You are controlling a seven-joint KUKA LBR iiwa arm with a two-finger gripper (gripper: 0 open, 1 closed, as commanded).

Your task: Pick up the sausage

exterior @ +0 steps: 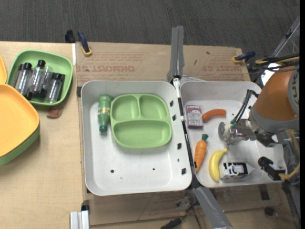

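Far to the claw's left, off the bins, a stack of orange plates (16,123) sits at the bench edge, with a small green tray (64,73) of dark-capped bottles (38,81) just behind it. Closer in, but still well to the claw's left, the left bin (90,175) holds a green bottle (104,112) lying along the side of a green divided plate (140,119) — the two are touching or nearly so.

In the right bin (209,87), a small pinkish card box (194,116) lies to the claw's left and slightly behind it. The sausage (214,113), orange-red and gently curved, lies just beyond the box, a little behind and left of the claw, apart from it. A toy carrot (200,150) rests in front and left of the claw near the bin's left wall, and a banana (216,164) lies just in front of the claw, beside a black-and-white box (235,169).

The claw (228,132) hangs low over the bin floor between sausage and banana — whether its fingers are spread or closed cannot be told, and nothing is seen held. The orange-banded arm (279,101) reaches in from its right.
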